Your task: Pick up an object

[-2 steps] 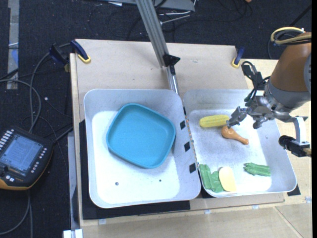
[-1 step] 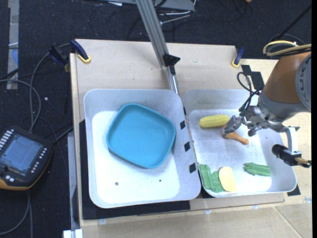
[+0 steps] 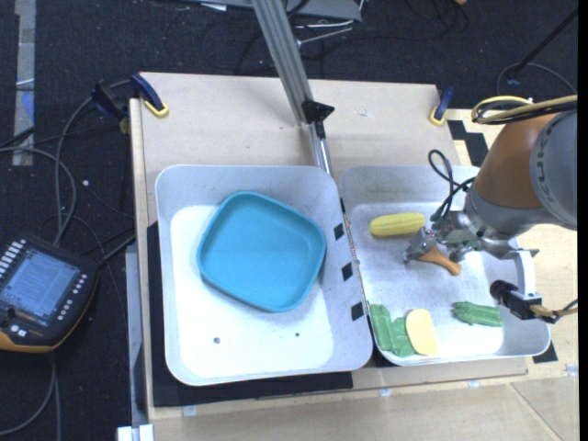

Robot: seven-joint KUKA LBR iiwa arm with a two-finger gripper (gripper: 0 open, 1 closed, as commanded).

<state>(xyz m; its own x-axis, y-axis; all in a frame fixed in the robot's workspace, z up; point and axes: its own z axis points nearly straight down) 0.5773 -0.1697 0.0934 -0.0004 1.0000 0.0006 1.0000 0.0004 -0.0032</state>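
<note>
My gripper (image 3: pixel 428 250) is low in the right bin (image 3: pixel 367 184), reaching in from the right. An orange carrot-like piece (image 3: pixel 446 264) lies directly under it and pokes out toward the right. A yellow corn-like piece (image 3: pixel 397 224) lies just to the gripper's upper left, apart from it. A small green piece (image 3: pixel 478 314) rests near the bin's front right. At the front left of this bin a green leafy piece (image 3: pixel 391 331) lies beside a pale yellow oval (image 3: pixel 423 332).
The left bin (image 3: pixel 184 338) holds a blue square plate (image 3: pixel 262 251). A slanted metal pole (image 3: pixel 287 53) runs from the top down to the gap between the bins. Cables and a handheld pendant (image 3: pixel 41 288) lie on the floor at left.
</note>
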